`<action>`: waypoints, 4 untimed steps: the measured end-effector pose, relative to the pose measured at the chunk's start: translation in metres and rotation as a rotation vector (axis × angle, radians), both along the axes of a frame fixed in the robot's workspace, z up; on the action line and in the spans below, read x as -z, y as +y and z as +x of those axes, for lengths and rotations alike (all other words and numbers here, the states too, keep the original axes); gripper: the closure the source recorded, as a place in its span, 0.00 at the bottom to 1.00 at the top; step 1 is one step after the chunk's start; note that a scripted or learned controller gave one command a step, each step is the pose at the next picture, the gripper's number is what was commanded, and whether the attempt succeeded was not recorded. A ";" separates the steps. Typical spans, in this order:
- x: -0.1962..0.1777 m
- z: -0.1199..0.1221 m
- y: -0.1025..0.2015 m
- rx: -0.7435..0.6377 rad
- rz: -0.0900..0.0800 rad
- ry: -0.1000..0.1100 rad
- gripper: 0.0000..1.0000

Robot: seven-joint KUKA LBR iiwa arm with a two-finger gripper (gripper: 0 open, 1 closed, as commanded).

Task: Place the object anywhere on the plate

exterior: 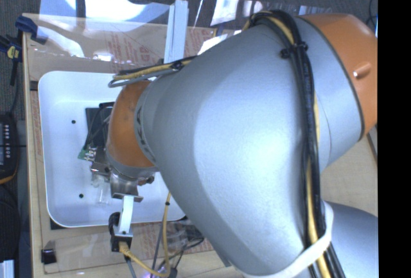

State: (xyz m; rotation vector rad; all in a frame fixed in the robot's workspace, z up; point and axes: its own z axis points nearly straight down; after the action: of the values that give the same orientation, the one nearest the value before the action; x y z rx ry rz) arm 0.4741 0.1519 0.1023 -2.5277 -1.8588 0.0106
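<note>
Arm bulk takes most of the camera view, its grey shell reaching in over the surface from behind the hand and bent steeply down, probably so that the wrist can come at the bin floor from above. Bin comes next: a shallow white tray lying under and around the hand, with bare floor open beyond it and to either side. The orange band sits directly above the hand, and a yellow cable loops off behind it, left slack, I would guess, so the wrist can turn freely. The hand hangs low inside the bin, close to the floor or touching it; the slant of the view leaves that unsettled. Whether it is spread, pressed together or pinching something cannot be told from here, since the wrist body covers its working end. Just beside the hand, on the side away from the arm, lies a dark flat shape with a small green edge. Whether it is the object, the plate or part of the hand's own mount cannot be told. So the object's place is uncertain. My judgement is that it lies under or right by the hand, and that placing is not yet done.
</note>
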 end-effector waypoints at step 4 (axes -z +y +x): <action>-0.089 0.035 -0.087 0.229 0.001 -0.004 1.00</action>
State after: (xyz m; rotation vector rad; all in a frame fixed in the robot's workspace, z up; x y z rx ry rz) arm 0.5092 0.0645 0.1915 -2.7245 -1.5577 0.0039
